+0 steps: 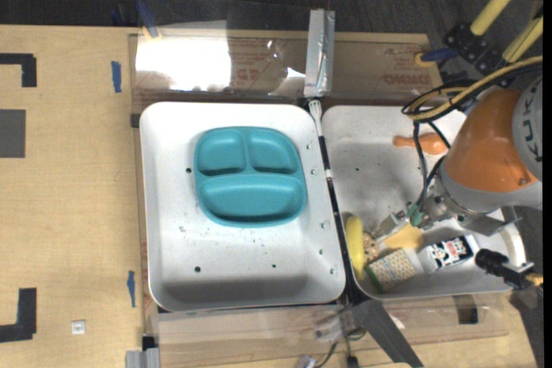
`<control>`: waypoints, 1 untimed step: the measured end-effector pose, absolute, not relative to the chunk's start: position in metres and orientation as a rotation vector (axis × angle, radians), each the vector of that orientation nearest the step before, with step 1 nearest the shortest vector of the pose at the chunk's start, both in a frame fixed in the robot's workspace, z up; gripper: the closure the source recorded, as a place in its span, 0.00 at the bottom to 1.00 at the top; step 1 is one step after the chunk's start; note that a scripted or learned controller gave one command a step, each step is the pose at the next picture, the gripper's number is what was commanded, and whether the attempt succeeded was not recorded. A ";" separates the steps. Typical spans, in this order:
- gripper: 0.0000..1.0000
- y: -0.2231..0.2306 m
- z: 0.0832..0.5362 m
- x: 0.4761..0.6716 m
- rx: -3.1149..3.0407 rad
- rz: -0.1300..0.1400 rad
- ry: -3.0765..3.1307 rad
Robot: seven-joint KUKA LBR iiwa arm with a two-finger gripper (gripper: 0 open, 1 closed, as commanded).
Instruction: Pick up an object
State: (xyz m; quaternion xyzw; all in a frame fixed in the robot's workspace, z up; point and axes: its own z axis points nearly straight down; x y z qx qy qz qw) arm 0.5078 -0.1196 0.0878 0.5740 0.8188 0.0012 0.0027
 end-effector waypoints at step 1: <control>0.00 -0.112 0.088 0.538 1.940 0.003 2.464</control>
